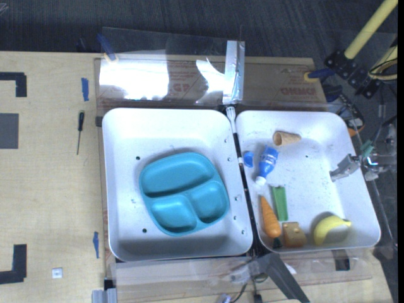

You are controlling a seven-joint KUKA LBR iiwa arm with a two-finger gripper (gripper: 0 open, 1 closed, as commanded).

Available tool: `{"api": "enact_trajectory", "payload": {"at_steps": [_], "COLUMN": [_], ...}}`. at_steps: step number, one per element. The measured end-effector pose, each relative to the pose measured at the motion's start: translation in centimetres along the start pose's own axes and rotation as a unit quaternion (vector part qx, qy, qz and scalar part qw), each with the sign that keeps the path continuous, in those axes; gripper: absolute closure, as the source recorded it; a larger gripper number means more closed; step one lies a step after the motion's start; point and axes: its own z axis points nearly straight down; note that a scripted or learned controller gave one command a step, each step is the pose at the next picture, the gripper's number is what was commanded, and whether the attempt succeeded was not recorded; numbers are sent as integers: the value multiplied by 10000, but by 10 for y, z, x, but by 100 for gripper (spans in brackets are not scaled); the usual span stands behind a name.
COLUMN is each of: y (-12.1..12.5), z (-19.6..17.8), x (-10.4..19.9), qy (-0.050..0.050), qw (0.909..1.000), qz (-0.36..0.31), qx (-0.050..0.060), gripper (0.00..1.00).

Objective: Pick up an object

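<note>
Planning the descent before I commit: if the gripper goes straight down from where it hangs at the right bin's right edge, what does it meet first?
Most likely the bare white floor of the right bin near its right wall. The gripper hangs apart from the yellow fruit and the blue bottle. Depth is hard to judge from this slant.

- Both bins: white moulded plastic, smooth, semi-gloss; the left bin (120, 169) shows soft glare, the right bin (315, 131) looks speckled or scuffed on its floor.
- Blue tray (183, 193): glossy smooth plastic, three compartments, light sheen on the ridges.
- Bench top (44, 188): pale wood-look board, matt.
- Clear sheet (164, 74) behind the bins: transparent plastic, strong reflections.
- Banana (329, 228): yellow, smooth, looks like plastic.
- Carrot (270, 218): orange, slightly shiny plastic look.
- Block (293, 233): brown, matt, wood-like.
- Green piece (279, 202): flat, matt.
- Blue-and-white bottle (266, 164): glossy plastic.
- Cone (286, 137): tan, matt.
- Gripper (346, 167): bare grey metal, dull sheen.
</note>
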Motion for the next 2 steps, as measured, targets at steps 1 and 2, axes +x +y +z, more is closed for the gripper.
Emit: {"api": "enact_trajectory", "payload": {"at_steps": [1, 2], "y": [-11, 38], "z": [69, 75], "x": [86, 70], "qy": [8, -5], "qw": [10000, 9999], "qz": [26, 116], "qx": [19, -4], "gripper": [0, 0]}}
